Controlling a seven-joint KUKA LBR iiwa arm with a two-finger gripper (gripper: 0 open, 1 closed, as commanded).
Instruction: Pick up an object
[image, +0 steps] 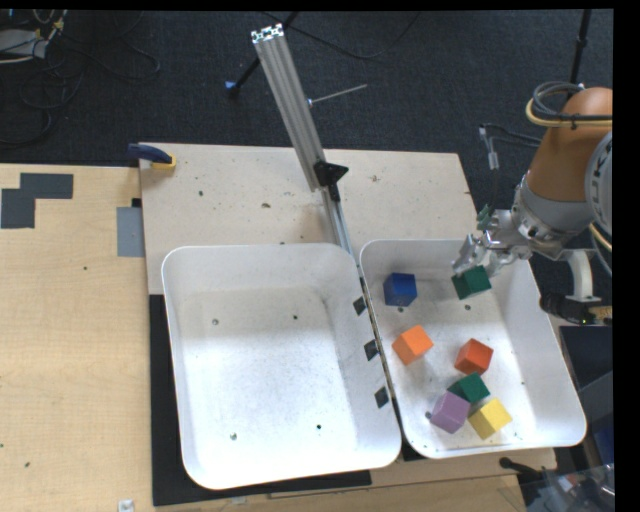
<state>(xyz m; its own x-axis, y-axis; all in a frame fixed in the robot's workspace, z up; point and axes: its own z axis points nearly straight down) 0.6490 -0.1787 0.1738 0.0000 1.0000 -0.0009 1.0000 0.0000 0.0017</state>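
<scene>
Camera view, gripper (476, 262) closed on dark green cube (471, 283) at right, right bin (556, 362) holding blue cube (400, 289), orange cube (412, 344), four more lower down.

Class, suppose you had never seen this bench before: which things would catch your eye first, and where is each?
The grey arm's two-finger gripper holds a dark green cube above the far side of the right white bin. Below it lie bright cubes: blue, orange, red, with green, purple and yellow clustered at the near end.
</scene>
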